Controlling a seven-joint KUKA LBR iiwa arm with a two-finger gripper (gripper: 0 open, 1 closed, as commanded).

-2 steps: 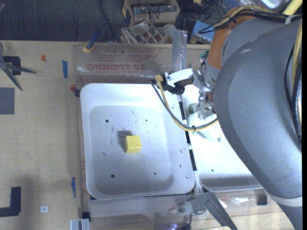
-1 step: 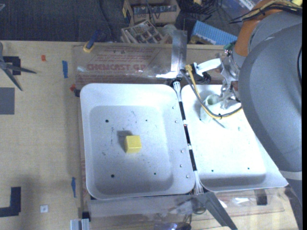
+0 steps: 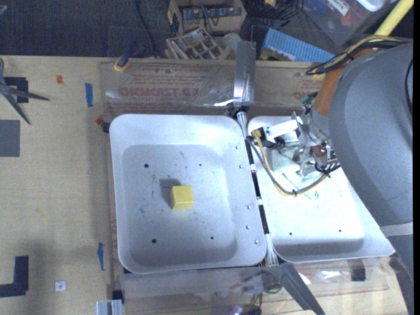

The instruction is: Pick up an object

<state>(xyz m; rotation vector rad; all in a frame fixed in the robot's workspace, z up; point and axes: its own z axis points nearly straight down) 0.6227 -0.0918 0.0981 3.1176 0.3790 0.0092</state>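
Note:
A small yellow block [image 3: 182,197] lies near the middle of the left white bin [image 3: 131,228]. My gripper [image 3: 305,155] hangs over the upper part of the right white bin [image 3: 328,235], well to the right of the block and apart from it. Cables and the wrist housing cover its tips. The big grey arm with its orange band comes in from the right edge.
A metal divider post [image 3: 243,77] stands at the back between the two bins. Yellow and black cables [image 3: 279,179] loop over the right bin's floor. Beyond the bench's far edge sit boxes and clutter [image 3: 203,18].

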